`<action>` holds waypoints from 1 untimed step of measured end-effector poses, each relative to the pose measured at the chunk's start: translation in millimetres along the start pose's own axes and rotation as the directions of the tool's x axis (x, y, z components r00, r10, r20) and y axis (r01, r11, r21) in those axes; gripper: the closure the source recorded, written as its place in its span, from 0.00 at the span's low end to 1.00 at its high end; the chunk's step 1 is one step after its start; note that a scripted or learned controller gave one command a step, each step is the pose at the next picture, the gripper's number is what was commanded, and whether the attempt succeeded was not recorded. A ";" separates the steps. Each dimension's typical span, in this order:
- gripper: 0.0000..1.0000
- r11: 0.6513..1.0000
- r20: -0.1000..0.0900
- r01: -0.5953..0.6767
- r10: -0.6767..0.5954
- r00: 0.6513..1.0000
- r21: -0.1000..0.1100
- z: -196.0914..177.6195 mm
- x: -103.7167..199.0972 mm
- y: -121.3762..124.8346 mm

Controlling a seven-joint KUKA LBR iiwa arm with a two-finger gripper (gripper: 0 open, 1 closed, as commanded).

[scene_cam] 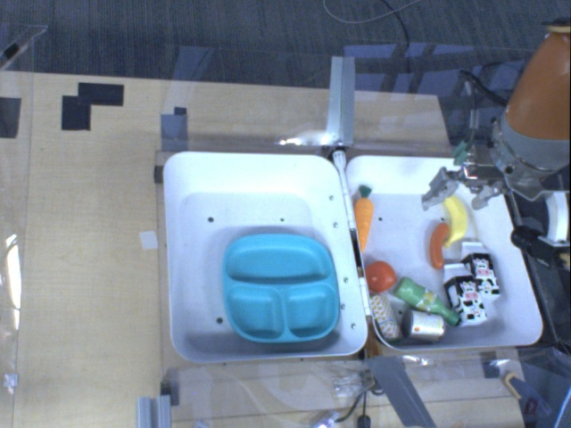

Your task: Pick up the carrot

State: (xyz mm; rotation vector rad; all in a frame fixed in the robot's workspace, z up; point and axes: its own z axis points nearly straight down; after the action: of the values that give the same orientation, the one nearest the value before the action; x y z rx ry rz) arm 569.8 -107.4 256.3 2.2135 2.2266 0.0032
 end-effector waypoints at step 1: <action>0.00 0.898 -0.002 -0.440 0.440 0.898 -0.001 -15.2 96.1 24.3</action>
State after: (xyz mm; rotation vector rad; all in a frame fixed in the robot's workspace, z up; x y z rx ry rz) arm 593.5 -11.2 271.6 2.6595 1.6695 0.0070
